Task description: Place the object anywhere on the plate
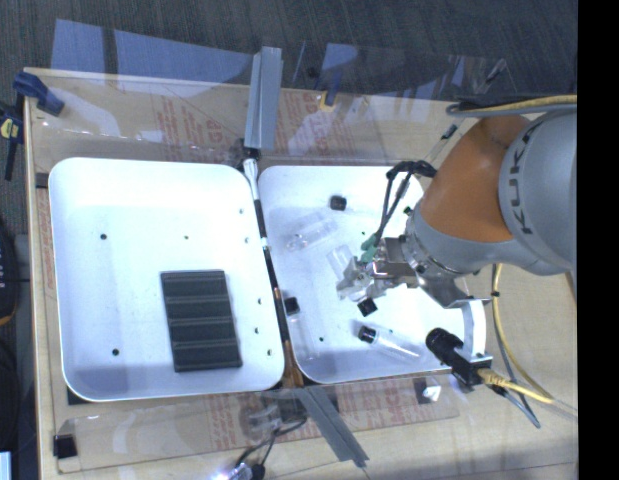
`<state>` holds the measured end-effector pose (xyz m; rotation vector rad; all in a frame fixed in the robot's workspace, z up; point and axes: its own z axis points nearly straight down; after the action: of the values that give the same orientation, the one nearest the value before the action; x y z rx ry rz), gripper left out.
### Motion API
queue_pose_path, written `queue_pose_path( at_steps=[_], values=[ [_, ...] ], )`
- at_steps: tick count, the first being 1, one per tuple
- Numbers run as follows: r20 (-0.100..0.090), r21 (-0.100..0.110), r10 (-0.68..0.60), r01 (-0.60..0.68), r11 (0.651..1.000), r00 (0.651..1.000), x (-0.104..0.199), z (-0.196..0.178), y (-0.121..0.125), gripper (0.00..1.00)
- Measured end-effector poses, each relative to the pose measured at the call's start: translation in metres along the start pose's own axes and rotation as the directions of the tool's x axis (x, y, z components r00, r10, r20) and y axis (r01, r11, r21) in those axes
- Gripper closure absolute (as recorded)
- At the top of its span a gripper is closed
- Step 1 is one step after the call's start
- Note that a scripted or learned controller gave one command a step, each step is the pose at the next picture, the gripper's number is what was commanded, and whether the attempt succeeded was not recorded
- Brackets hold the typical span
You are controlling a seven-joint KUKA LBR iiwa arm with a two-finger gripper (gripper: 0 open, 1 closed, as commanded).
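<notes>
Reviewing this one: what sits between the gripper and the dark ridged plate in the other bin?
In the camera view, between the gripper and the plate lie bare white bin floor, the two bins' adjoining rims and a small dark piece beside them.

Two white bins [149,183] sit on a tan bench [139,118], a dark grey ribbed plate [200,319] lies in the left one, clear tubes with black caps [389,340] lie in the right, and the grey arm [539,198] shows its orange band [474,193].
</notes>
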<state>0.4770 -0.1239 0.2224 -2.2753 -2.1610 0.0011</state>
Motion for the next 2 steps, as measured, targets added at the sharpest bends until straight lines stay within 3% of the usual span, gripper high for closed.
queue_pose_path(
  at_steps=[1,2],
  values=[
    [0.0,0.004,0.132,-0.132,0.991,0.991,0.079,0.02,0.016,1.0],
    [0.0,0.002,-0.042,0.042,0.999,0.999,0.193,0.032,-0.011,1.0]
  ],
)
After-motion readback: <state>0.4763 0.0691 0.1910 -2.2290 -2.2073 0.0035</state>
